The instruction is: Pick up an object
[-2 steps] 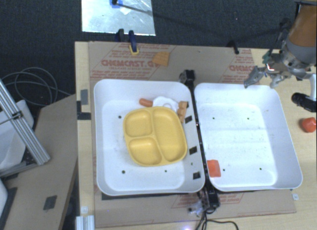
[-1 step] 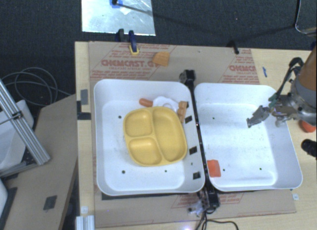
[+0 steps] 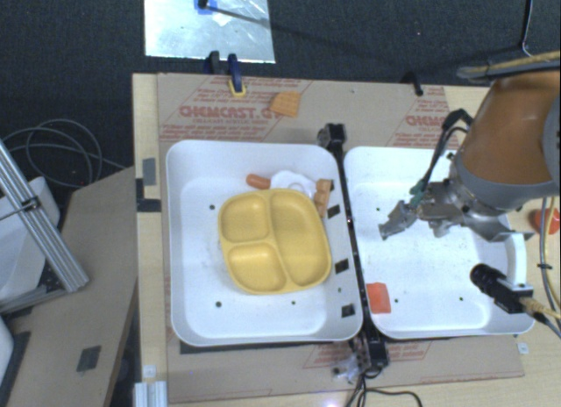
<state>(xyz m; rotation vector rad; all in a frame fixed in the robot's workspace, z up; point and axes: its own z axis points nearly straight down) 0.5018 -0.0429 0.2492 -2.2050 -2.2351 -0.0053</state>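
Observation:
My gripper (image 3: 396,221) hangs over the left half of the right bin (image 3: 438,317), above bare white floor, with nothing visibly touching it. A small orange-red block (image 3: 378,297) lies in that bin's near-left corner, below and slightly left of the gripper. The left bin (image 3: 188,221) holds a yellow divided plate (image 3: 273,241). Beyond the plate lie a small orange sausage-shaped piece (image 3: 258,182), a white piece (image 3: 292,182) and a tan block (image 3: 323,193) by the right wall.
A black divider with clips (image 3: 344,221) runs between the bins. An orange wedge (image 3: 285,103) rests on the cardboard behind the left bin, near a blue and yellow clamp (image 3: 235,74). Cables trail from my wrist over the right bin's right side.

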